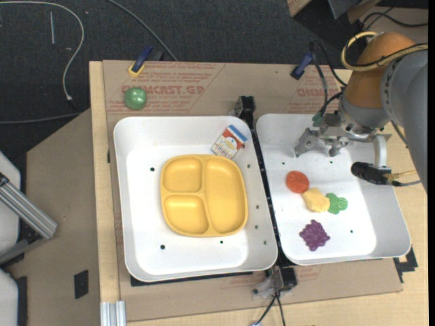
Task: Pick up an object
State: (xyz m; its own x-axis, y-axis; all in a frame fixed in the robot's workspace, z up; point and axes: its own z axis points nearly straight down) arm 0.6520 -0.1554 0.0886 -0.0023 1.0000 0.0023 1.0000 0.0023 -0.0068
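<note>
Hovering spread above four toy foods [315, 200], the claw [318, 143] grips nothing; one yellow tray [204, 195].

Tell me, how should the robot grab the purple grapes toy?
Best guess: come straight down from above and pinch the purple grapes across their narrower middle. They lie flat in the right bin, apart from the yellow piece and the green piece, so both sides have room. The pincer sits higher up in that bin, near its top edge.

Two white bins [136, 250]; one yellow divided plate [204, 195]; one small carton [228, 142]; one green ball [135, 98]; four toy foods [316, 200]: orange, yellow, green, purple; two blue clamps [141, 61].
</note>
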